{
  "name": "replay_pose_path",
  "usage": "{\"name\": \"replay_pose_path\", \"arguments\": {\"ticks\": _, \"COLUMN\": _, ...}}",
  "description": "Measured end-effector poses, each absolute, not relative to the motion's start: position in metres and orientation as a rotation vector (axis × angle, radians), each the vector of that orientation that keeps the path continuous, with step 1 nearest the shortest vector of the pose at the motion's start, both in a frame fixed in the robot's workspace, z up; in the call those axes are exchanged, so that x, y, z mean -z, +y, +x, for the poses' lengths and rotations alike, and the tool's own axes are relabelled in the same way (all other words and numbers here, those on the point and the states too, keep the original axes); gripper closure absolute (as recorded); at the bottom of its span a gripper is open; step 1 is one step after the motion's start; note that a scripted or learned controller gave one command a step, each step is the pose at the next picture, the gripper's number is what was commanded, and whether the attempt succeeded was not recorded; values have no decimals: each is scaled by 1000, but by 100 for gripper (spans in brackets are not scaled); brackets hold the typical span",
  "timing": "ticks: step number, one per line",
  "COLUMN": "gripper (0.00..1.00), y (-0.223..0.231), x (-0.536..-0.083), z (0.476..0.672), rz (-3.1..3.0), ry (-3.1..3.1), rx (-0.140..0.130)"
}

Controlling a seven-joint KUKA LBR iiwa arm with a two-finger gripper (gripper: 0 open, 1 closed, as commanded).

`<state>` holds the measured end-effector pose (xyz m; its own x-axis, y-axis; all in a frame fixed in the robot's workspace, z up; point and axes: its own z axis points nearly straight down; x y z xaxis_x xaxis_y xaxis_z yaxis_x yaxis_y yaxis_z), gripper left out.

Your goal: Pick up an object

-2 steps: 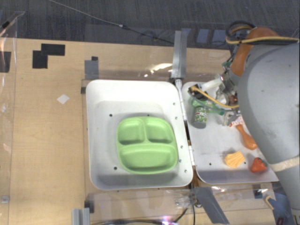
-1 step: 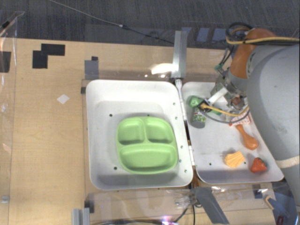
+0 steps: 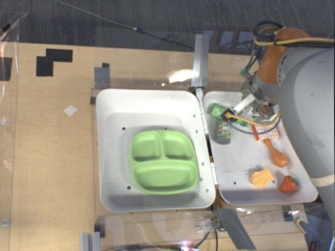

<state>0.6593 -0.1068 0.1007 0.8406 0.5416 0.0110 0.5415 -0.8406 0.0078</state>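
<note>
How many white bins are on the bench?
2. The left bin holds a green divided plate; the right bin beside it holds small toy foods, under the arm.

In the right bin (image 3: 293,192) lie the things I can pick. A bright green piece (image 3: 216,110) sits near the top left corner, with a dark green can (image 3: 223,132) just below it. An orange drumstick (image 3: 276,153) lies slanted mid-bin, beside a red and white packet (image 3: 266,133). Near the front edge rest a yellow ridged shell (image 3: 261,178) and a red strawberry (image 3: 288,184).
</note>
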Motion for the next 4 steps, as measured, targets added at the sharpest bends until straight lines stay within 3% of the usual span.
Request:
{"name": "replay_pose_path", "arguments": {"ticks": 1, "gripper": 100, "y": -93, "x": -133, "z": 599, "rz": 3043, "ry": 788, "rx": -2}}
{"name": "replay_pose_path", "arguments": {"ticks": 2, "gripper": 100, "y": -85, "x": -95, "z": 591, "rz": 2813, "ry": 1402, "rx": -2}}
{"name": "replay_pose_path", "arguments": {"ticks": 3, "gripper": 100, "y": -7, "x": -184, "z": 578, "rz": 2965, "ry": 1042, "rx": -3}}
{"name": "replay_pose_path", "arguments": {"ticks": 4, "gripper": 100, "y": -83, "x": -264, "z": 603, "rz": 2801, "ry": 1420, "rx": -4}}
